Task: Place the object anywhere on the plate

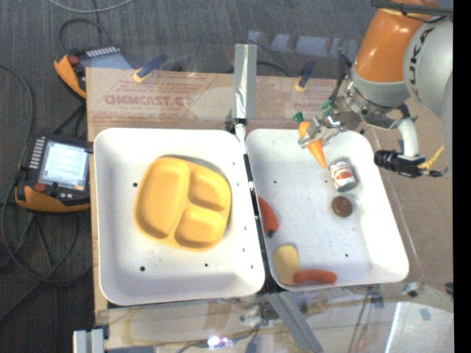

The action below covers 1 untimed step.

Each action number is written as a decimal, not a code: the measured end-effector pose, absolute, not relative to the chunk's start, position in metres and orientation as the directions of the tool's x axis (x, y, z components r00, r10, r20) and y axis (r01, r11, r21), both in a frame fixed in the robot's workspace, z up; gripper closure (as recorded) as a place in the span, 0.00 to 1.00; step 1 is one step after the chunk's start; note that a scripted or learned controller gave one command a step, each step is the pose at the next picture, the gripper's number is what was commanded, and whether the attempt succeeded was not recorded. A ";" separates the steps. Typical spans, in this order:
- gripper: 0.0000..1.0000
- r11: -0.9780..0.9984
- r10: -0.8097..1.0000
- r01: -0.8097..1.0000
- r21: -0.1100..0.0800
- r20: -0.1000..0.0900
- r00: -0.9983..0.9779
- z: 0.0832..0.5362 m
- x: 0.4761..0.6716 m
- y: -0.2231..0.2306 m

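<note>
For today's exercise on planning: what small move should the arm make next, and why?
Probably lift straight up. The gripper sits at the carrot in the right bin's far corner, and the plate lies in the left bin, so the carrot must clear the walls between them.

Two white bins sit side by side, the left bin (110, 219) and the right bin (309, 212). In the right bin a small red-and-white can (342, 176) lies just above a brown disc (341, 207). A red sausage (268, 215) rests against that bin's left wall. Near its front edge a pale yellow lump (286, 258) lies beside a second sausage (315, 276). Left of the bench lies a handheld screen unit (55, 171) with black cables (29, 234). A cardboard sheet (162, 101) lies behind the bins.
</note>
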<state>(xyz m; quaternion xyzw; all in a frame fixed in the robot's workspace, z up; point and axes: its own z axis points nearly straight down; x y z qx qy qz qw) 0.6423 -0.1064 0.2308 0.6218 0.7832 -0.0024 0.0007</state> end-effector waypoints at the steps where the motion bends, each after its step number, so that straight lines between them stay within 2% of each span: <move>1: 1.00 0.185 0.983 0.983 -0.003 0.000 -0.185 0.196 0.642 -0.012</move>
